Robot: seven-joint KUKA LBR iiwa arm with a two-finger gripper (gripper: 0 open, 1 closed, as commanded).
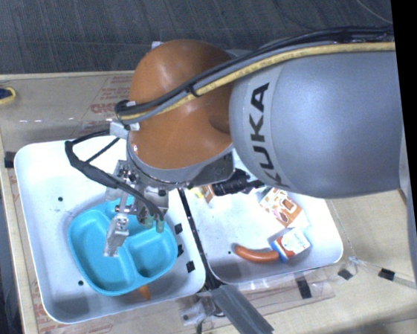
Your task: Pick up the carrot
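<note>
The grey arm (314, 105) looms from three o'clock. Left bin (42, 219) carries a blue dish (122, 258); the hand (133, 223) hovers there, fingers parted, gripping nothing. The carrot (252, 252) lies at the right bin's (326, 250) six o'clock.

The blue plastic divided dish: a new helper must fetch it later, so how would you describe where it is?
Start at the left of the two shallow white bins. Near its front lies the blue plastic divided dish, under the pincer of the grey arm. It alone is bright blue with two compartments; the small printed cartons lie in the right bin.
</note>
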